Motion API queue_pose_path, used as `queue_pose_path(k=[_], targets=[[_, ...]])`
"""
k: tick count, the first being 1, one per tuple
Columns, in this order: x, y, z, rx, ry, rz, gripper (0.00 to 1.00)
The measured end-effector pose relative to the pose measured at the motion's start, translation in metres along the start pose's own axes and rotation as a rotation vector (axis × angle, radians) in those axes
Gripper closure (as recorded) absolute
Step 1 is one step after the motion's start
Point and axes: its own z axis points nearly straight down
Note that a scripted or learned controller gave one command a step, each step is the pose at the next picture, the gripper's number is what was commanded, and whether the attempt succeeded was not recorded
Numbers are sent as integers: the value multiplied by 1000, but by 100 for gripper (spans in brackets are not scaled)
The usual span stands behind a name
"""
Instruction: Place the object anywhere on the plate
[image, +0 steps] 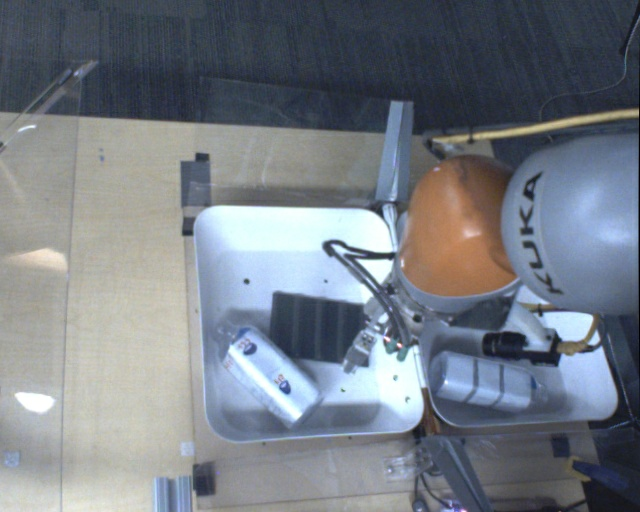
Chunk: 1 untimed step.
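The object for the task seems to be the can (268, 376), silver w/ blue and red marks, wrapped in clear film; it lies on its side in the left bin (230, 250), in the lower-left part, long axis running diagonal from upper-left to lower-right; its lower end is near the bin's bottom wall. Just beside it, up and to the right, lies a dark ribbed plate (315, 325), flat on the bin floor, approx. in the middle of the bin; the can's upper side is at or slightly over the plate's lower-left corner, I cannot tell if they touch. The gripper (362, 350) hangs over the right edge of the plate, apart from the can; the tip is small and blurred, so I cannot tell how it stands, and nothing is seen held in it. A black cable (345, 255) loops from the wrist over the bin's upper-right part. Above the gripper is the orange band (455, 235) and the grey arm (575, 225) w/ KUKA letters, covering most of the right bin (600, 395); in that bin lies a grey cylinder-like object (485, 380) on its side, near the lower wall; the bins stand on a light wood bench (120, 300).
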Motion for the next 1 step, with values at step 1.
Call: queue_pose_path(k=[1], targets=[[-18, 48, 84, 1, 2, 123, 0]])
